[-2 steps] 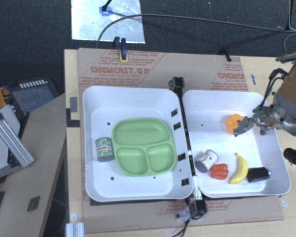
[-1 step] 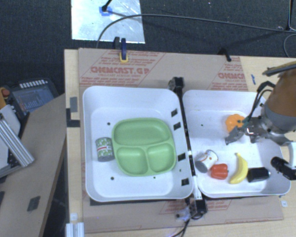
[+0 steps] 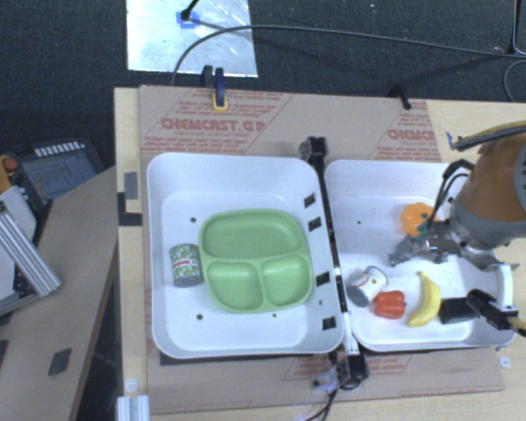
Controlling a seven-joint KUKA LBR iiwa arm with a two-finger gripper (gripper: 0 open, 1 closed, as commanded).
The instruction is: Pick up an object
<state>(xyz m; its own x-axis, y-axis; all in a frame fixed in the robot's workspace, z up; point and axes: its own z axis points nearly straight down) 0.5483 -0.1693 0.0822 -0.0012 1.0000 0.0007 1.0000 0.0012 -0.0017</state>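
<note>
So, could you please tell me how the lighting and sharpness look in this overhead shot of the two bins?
Camera view: even, soft light; the white bins look bright but not blown out; glare shows on the metal sheet at the top; the image is slightly soft overall, so the small can's label is unreadable; the pincer reads as a greyish blur beside the orange fruit.

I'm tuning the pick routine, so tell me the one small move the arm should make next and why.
Probably a short drop onto the orange fruit. The claw hangs in the right bin just beside that fruit, closer to it than to the banana, the red pepper or the white cup, and nothing shows between its fingers.
</note>
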